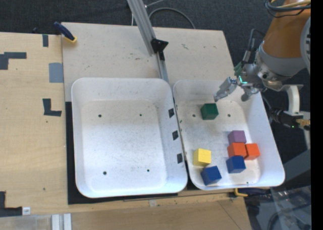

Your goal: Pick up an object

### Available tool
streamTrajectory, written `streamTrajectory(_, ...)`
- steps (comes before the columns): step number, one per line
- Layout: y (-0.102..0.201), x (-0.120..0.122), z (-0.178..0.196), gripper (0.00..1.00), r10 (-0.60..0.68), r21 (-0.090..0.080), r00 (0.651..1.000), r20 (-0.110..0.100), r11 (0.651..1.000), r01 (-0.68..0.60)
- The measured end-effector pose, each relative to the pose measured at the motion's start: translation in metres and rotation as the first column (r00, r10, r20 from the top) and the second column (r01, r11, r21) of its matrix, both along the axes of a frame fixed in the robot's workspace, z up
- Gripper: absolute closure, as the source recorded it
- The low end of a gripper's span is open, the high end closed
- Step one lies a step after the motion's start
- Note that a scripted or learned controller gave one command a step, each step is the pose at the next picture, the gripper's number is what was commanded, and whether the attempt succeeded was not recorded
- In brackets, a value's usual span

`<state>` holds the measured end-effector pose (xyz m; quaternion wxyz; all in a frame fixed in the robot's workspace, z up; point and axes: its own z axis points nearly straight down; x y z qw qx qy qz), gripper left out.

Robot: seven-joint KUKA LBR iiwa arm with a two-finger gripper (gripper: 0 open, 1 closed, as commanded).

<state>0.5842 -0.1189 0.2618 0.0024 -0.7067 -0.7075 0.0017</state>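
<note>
The gripper (235, 89) is hanging over the far part of the right bin (264, 123), its two fingers spread apart with nothing showing between them. One finger (223, 90) is slanting down toward the green cube (209, 111), which is sitting just beside and slightly nearer the camera than that fingertip, on the bin's floor and apart from everything else. That cube is looking like the likeliest target: it is lying a short way toward the view's left and downward from the tool, square-sided, so no long axis is deciding the approach.

Around it open floor is lying on every side, giving room for the fingers to straddle it. The bin's far rim is running close behind the tool, and the inner wall shared with the left bin (83, 123) is standing beyond the cube, so a drift leftward could crowd it.

Farther from the tool, toward the near rim, the purple cube (236, 136), two orange cubes (243, 150), two blue cubes (235, 164) and a yellow cube (203, 157) are clustering, several touching, which would make them harder picks.
</note>
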Motion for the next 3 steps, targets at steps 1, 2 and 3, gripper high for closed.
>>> streamTrajectory(1,0.000,0.001,0.003,0.00,0.001,-0.001,1.000,0.004,1.000,-0.001)
streamTrajectory(2,0.006,-0.005,-0.043,0.00,0.000,-0.001,1.000,0.004,1.000,0.000)
streamTrajectory(3,0.015,-0.010,-0.091,0.00,0.000,-0.001,1.000,0.000,1.000,0.000)
